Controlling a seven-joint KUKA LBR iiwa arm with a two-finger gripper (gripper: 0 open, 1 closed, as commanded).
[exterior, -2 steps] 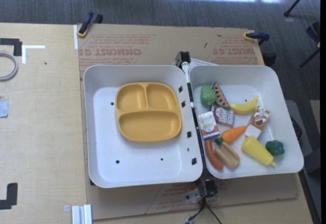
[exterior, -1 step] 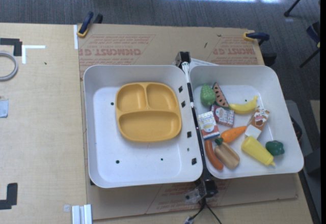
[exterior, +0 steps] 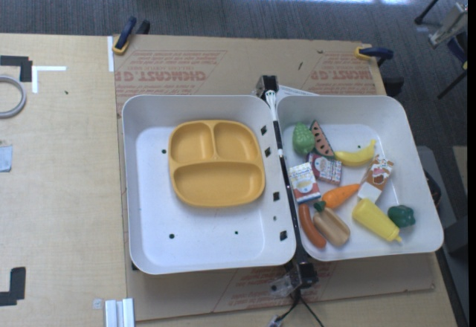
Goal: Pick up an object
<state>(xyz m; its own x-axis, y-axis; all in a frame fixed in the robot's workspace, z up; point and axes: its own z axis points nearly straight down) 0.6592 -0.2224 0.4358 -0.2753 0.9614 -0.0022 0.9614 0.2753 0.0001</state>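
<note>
Grey carpet with sunlit patches lies behind the desk (exterior: 59,169), whose pale wood top carries a cardboard sheet (exterior: 171,69) under two white bins. Taking the central seam between the bins as the landmark, the left bin (exterior: 149,244) sits directly to its left and bears a yellow divided plate (exterior: 217,163), nothing else.

Right of the seam, the right bin (exterior: 416,169) holds all the candidates for picking: a green leafy toy (exterior: 303,138) and a watermelon slice (exterior: 320,138) nearest the seam at the top, a small carton (exterior: 303,178) and a red packet (exterior: 326,168) below them, a hot dog (exterior: 327,226) and a carrot (exterior: 341,195) lower still, then a banana (exterior: 354,156), a small bottle (exterior: 378,173), a yellow mustard bottle (exterior: 376,219) and a green pepper (exterior: 401,216) farthest from the seam.

I judge the task to be at its very start, nothing lifted. The state of the end effector cannot be told from this view. The next move calls for choosing one item and descending over it. The pepper and banana stand fairly apart; the carton, packet, carrot and hot dog crowd together, and neighbours could block a clean grip. The bin wall near the pepper may also hinder.
</note>
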